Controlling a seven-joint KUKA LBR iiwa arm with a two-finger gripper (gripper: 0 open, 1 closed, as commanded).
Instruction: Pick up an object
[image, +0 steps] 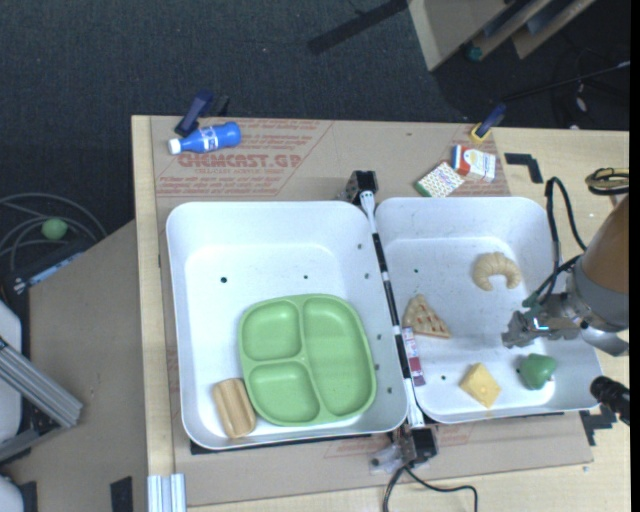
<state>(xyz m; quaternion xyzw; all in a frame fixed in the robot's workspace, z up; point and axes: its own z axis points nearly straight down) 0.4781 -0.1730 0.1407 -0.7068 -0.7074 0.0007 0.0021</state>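
At the right edge of the bench we see the arm (608, 270) reaching in over the right bin (440, 225), its orange band showing above the grey wrist. The gripper (528, 330) sits low over the bin's right side, pointing toward the bin's middle. We cannot tell whether it is apart or together; nothing shows clamped in it.

Just below the gripper lies a green pepper-like toy (537, 371), near it but, as far as we can tell, apart from it. Left of that toy we see a yellow cheese wedge (481, 385) near the bin's front wall. A waffle slice (426, 318) rests by the bin's left wall, and a croissant (496, 269) lies toward the back, up and left of the gripper.

Beside it, the left bin (200, 240) holds a green divided plate (305, 357) with three compartments, and a tan bread-like piece (234, 407) lies just beside the plate's lower left corner, at the bin's front.

Both bins stand on a pale wooden bench (150, 300) with red printed lettering at the back. On the bench behind the bins we see a blue and white bottle (206, 138) lying on its side and some small printed cartons (456, 172). Dark carpet (150, 50) surrounds the bench, with coiled cables (40, 235) on the floor to the left.
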